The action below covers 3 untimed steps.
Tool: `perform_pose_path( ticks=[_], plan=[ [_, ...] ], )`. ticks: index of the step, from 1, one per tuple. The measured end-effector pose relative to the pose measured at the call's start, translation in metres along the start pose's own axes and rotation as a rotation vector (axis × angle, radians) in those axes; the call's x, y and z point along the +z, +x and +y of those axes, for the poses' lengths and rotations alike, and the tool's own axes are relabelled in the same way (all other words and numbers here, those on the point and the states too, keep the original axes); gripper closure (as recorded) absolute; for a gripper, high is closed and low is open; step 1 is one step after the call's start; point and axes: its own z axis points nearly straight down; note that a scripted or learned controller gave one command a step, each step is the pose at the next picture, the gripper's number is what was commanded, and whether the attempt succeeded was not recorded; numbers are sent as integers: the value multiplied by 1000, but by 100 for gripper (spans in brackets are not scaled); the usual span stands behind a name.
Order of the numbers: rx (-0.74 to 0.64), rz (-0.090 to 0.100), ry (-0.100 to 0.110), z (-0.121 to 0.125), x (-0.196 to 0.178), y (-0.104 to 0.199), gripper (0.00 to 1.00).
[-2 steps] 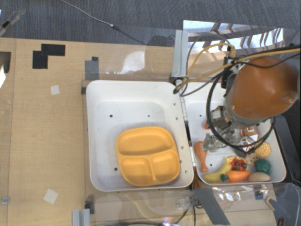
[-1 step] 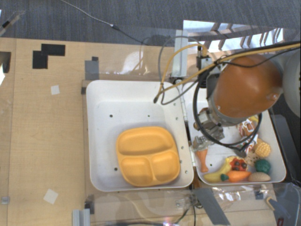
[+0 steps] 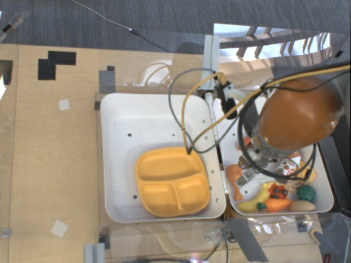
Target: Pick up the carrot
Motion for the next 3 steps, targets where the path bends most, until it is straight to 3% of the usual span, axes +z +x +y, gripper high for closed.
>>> perform_pose_path(
  ticks=[1,2,3],
  plan=[
    [-231,2,3,-4,-1,-10,100],
    [-410,1,1,2,-41,30,100],
    [-529,-4,-3,-5,1,22,100]
  ],
)
